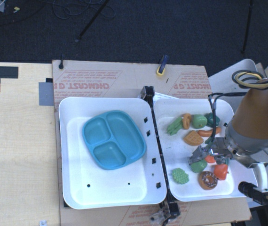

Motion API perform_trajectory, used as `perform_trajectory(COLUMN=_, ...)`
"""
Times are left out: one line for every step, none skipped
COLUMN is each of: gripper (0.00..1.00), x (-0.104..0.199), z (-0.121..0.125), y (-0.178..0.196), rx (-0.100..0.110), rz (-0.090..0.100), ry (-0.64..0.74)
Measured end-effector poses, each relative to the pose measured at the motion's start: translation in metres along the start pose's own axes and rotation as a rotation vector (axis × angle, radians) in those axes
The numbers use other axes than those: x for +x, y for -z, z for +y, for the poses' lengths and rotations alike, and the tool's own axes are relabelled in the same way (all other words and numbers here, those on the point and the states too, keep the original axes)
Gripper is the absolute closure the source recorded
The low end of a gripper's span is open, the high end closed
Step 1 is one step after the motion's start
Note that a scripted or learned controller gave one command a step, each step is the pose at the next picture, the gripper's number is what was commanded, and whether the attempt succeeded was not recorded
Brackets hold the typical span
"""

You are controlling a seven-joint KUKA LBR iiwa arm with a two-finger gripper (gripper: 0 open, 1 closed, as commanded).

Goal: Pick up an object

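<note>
claw (201,155): low in the right bin (228,192), over the toy food; whether its fingers are open or closed, cannot tell
green toy piece (199,166): just beneath the claw tip, touching or nearly so
orange-red toy piece (221,171): right of the claw
chocolate doughnut (208,180): below the claw
blue divided plate (114,139): left bin, well left of the claw

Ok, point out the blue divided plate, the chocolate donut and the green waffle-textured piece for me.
blue divided plate (114,139): camera view, on the ridge where its three compartments meet.
chocolate donut (208,180): camera view, on its frosted ring.
green waffle-textured piece (180,176): camera view, on the middle of its bumpy top.
</note>
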State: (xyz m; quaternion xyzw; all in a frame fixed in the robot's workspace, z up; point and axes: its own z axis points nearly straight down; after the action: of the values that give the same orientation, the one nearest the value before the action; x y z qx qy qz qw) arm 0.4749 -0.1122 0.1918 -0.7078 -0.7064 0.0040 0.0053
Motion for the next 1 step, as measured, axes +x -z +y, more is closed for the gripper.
perform_trajectory(gripper=0.00, x=-0.0004, z=0.0026, y=0.0050, rx=-0.012, rz=-0.002, ry=0.002)
